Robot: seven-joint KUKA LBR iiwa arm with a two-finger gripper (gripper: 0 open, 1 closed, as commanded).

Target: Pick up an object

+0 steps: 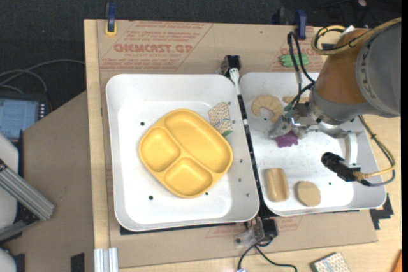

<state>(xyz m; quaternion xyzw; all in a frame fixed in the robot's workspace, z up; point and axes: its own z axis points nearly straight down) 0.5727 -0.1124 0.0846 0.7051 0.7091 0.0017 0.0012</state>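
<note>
Reaching into the right white shallow bin [357, 197] from the right, the grey arm is hovering its two-finger gripper [285, 127] just over a small purple object [287, 140]. We are not able to tell whether it is open or closed (the wrist is hiding this part). A pale curved croissant-like piece [266, 102] is lying just beside, so the gripper may bump it or take the wrong thing. The purple object is small and low; we are judging that it can slip out.

The yellow divided plastic plate [185, 153] is resting in the left white bin [121, 137].
</note>
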